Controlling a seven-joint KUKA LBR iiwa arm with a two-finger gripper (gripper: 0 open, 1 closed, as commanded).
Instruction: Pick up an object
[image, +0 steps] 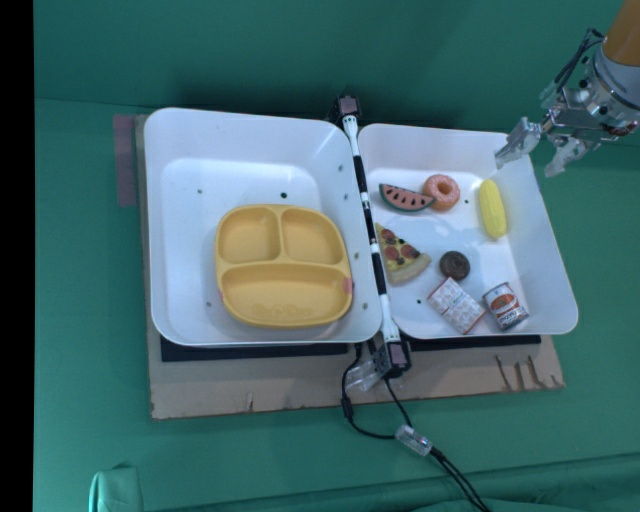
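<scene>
The right bin (545, 265) holds several toy foods: a watermelon slice (405, 198), a pink donut (441, 190), a yellow corn cob (491, 208), a pizza slice (401, 255), a dark chocolate donut (455, 265), a white-and-red packet (456, 305) and a small can (505, 305). My gripper (540, 148) hangs above the bin's far right corner, up and right of the corn. Its two fingers are spread apart with nothing between them.
The left bin (180, 180) bears a yellow divided plate (283, 266). A black-and-white bar (365, 225) runs between the bins, with a cable (400, 420) trailing off the front. Both bins rest on cardboard (250, 395) over green cloth.
</scene>
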